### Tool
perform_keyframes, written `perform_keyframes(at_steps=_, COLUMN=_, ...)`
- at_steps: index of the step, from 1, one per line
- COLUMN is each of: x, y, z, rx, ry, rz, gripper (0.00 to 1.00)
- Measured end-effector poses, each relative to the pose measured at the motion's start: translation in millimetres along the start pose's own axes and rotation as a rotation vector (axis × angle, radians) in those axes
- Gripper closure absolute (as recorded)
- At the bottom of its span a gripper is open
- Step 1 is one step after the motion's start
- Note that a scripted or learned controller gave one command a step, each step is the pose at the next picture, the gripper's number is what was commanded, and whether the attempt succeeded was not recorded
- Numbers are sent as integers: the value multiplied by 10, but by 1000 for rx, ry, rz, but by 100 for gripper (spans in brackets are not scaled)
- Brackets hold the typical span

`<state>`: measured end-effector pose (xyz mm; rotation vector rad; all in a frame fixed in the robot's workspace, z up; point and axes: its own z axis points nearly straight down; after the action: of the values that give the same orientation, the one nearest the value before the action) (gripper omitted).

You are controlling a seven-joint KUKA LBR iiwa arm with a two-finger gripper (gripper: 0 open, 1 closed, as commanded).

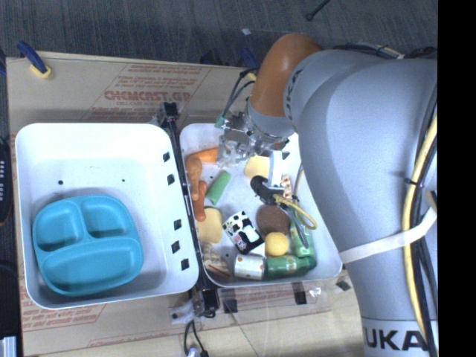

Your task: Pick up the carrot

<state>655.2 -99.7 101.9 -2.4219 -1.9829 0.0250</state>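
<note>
The fingers (pixel 232 149) of the grey two-finger gripper (pixel 236 153) point down into the far end of the right white plastic bin (pixel 321 260), too blurred and crowded to tell how far apart they stand or whether they grasp anything. The long orange carrot (pixel 195 173) lies just left of them along the bin's left wall, beside a green cylinder (pixel 218 187).

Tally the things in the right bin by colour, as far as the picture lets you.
Orange: 2, a carrot and a smaller piece
Green: 2, a stick and a bottle
Yellow: 3, a block, a ball, a chunk
Brown: 1, a ball
Black-and-white: 1, a toy
Total: 9; clutter hides more.
</note>
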Motion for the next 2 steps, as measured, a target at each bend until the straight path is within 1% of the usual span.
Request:
perform_keyframes(at_steps=1, x=1, y=-1, z=2, rx=0, ry=0, rz=-1, gripper=0)
perform_keyframes(at_steps=2, x=6, y=-3, z=-97, rx=4, ry=0, rz=-7, gripper=100)
